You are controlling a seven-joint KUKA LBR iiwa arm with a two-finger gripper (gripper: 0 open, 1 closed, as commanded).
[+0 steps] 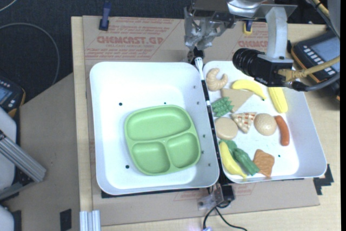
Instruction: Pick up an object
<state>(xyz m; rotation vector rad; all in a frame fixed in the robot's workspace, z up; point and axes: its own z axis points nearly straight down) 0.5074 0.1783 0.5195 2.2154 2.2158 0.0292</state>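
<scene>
My gripper (197, 51) hangs over the far end of the ridge between the two bins, just behind the rims, and I see nothing in it. Several toy foods fill the right bin (308, 143). A beige cashew-shaped piece (216, 79) lies closest to the gripper. Further right are a banana (248, 87) and a corn cob (277, 99). Below them lie a green leafy piece (221, 106), a pizza slice (245, 120), a round bun (265, 124) and a red sausage (283, 131).
The left bin (105, 116) holds a green three-compartment tray (162, 139). A black cylindrical device (253, 65) reaches over the right bin's far edge. Near that bin's front edge lie a yellow piece (230, 158), a green pod (244, 159) and a brown toast (264, 162).
</scene>
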